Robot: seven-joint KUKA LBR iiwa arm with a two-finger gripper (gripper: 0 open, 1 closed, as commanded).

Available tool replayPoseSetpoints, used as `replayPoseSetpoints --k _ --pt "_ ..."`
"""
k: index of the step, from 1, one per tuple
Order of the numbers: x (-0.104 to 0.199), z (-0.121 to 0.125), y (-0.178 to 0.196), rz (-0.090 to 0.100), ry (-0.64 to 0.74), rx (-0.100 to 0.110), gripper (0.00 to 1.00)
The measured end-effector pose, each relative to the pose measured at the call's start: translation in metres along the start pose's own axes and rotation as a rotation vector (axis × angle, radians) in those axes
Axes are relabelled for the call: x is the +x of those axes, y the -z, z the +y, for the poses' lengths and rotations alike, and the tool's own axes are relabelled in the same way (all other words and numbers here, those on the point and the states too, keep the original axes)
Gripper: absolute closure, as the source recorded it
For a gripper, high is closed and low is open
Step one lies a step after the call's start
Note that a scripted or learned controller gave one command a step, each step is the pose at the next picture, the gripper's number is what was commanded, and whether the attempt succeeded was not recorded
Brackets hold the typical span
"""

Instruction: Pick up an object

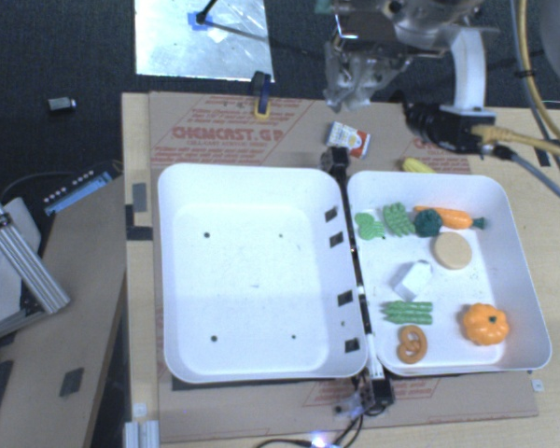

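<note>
Nearest the camera in the right bin [521, 250] lie a pretzel [412, 343] and, just to its right, a small orange pumpkin [484, 324] — round and smooth, so likely to roll or slip unless taken squarely across its middle. Just beyond the pretzel sit green beans [408, 312], thin and flat, probably hard to get fingers under. Next comes a white block [413, 279], which looks the easiest pick: light, stiff, with flat sides to pinch. Past it lies a pale disc [453, 250], low and likely slippery at the rim. Along the far side run leafy greens [383, 222], a dark broccoli piece [427, 220] and a carrot [445, 217], set close together, so a grab there risks catching a neighbour. The left bin [182, 278] lies beside it, touching. Beyond the bins, on the table [145, 138], a small red-and-white packet [347, 138] and a yellow piece [416, 165] lie. Farthest back, the claw [353, 87] hangs above the table behind the bins, well apart from every object — whether it is parted or closed I cannot tell.
</note>
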State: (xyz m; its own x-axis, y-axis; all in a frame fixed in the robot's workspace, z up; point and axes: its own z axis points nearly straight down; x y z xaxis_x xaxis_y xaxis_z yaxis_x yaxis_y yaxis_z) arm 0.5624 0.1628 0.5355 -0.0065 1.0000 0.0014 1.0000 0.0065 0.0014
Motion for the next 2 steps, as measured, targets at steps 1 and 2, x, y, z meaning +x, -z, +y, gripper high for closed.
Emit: replayPoseSetpoints --k 1,2 --pt "0.009 0.002 0.000 0.000 -0.002 -0.001 1.00" --pt "0.021 -0.010 0.000 0.000 -0.001 0.000 1.00"
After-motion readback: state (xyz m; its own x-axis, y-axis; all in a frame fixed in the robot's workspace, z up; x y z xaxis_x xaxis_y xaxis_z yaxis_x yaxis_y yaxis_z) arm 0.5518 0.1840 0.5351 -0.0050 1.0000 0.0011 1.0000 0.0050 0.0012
